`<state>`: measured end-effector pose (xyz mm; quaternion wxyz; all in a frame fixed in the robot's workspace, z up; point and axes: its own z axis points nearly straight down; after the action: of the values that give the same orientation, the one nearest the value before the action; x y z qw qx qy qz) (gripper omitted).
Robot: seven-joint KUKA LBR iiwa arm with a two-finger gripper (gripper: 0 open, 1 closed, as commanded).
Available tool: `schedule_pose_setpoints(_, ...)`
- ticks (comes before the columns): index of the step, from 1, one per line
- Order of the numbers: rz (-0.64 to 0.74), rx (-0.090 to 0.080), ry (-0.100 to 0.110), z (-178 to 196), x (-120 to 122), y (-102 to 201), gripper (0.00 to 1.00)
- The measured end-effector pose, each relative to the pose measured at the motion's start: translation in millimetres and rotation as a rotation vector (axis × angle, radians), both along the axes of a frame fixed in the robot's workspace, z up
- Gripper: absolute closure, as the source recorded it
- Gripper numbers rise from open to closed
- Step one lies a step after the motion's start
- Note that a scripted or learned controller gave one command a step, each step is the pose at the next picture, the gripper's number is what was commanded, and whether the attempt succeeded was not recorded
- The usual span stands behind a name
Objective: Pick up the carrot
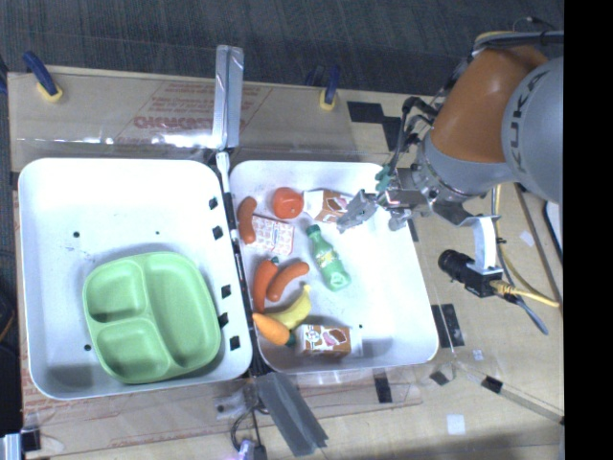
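Observation:
The carrot [271, 329], a short orange tapered piece, lies near the front left corner of the right bin [407, 286], between a banana [295, 307] and a brown drink carton [322, 338]. My gripper [375, 217] hangs over the back right part of that bin, well away from the carrot and up to its right. Its fingers stand open with nothing between them. A chocolate milk carton [330, 202] sits just left of the fingertips.
Around the carrot in the right bin lie two red-orange sausages [262, 284] [288, 277], a third sausage [247, 217], a tomato [286, 202], a red-white carton [272, 233] and a green bottle [329, 257]. In the left bin [57, 199] rests a green divided plate [151, 314].

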<state>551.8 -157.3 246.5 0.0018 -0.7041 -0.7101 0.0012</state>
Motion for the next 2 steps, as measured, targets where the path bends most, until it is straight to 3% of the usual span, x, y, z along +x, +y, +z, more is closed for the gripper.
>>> schedule_pose_setpoints(1,0.436,0.001,-0.001,-55.3,-12.6,76.5,0.0)
schedule_pose_setpoints(2,0.436,0.001,-0.001,-55.2,-12.7,76.2,0.0)
